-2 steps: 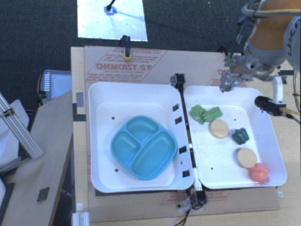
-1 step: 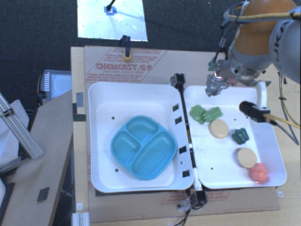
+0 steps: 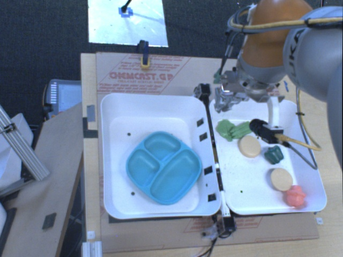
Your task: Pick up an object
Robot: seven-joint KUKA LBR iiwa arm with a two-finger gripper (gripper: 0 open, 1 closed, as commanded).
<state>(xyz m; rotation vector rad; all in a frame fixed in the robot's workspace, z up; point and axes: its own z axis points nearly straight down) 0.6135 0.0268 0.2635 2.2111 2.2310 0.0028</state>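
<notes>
One red "CHEMCAST GP" print [image 3: 141, 75] on board beyond white bins [image 3: 115, 143].

The arm [image 3: 316, 47] has smooth grey casing and a rounded orange band [image 3: 276, 28] above the wrist. A yellow cable crosses the band. The end effector [image 3: 228, 98] is silver metal, with thin dark wires.

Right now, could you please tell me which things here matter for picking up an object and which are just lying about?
For the job:
- two-finger gripper
- light green soft piece
- two tan round discs
- dark green small piece
- pink lumpy object
- right white bin

Lying about:
- blue divided plate
- left white bin
- yellow clamp
</notes>
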